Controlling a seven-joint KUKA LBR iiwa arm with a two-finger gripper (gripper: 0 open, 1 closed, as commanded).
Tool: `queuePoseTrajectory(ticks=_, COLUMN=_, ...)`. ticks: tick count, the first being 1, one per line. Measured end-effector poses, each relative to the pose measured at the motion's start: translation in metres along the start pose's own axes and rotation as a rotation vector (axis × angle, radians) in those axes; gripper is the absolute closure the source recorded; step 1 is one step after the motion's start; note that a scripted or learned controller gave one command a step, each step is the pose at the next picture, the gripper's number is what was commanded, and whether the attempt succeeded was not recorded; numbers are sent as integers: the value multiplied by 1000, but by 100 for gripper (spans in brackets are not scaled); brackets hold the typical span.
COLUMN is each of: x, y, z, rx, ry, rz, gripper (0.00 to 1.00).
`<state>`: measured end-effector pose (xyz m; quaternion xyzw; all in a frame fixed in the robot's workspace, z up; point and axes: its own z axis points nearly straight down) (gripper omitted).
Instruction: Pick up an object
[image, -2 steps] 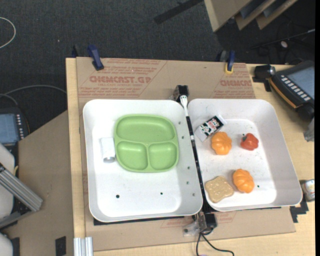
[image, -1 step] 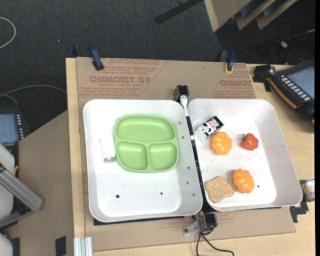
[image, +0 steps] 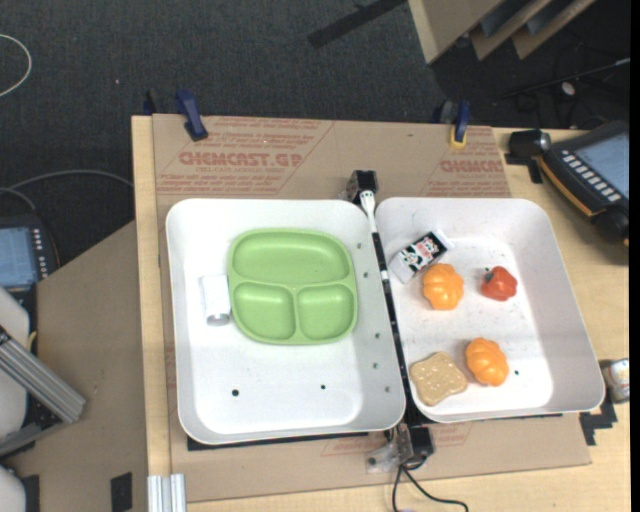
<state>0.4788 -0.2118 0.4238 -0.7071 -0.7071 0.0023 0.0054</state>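
The right bin (image: 560, 300) holds several small objects. A black and white packet (image: 417, 255) lies near its upper left. An orange toy pepper (image: 442, 286) sits just below it, and a red toy pepper (image: 499, 283) lies to the right of that. Lower down are another orange pepper (image: 486, 361) and a tan slice of toast (image: 438, 377). The left bin (image: 200, 380) holds a green divided plate (image: 292, 286) and a small white block (image: 215, 298) at the plate's left.
The two bins meet along a ridge (image: 385, 300) at the centre. Clamps (image: 190, 115) hold the cardboard bench top at the back. A tablet-like device (image: 595, 165) lies off the bench at the upper right.
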Motion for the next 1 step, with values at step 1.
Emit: queuePoseTrajectory(ticks=1, x=36, y=1, z=79, rx=-2, ry=0, rz=-4, gripper=100)
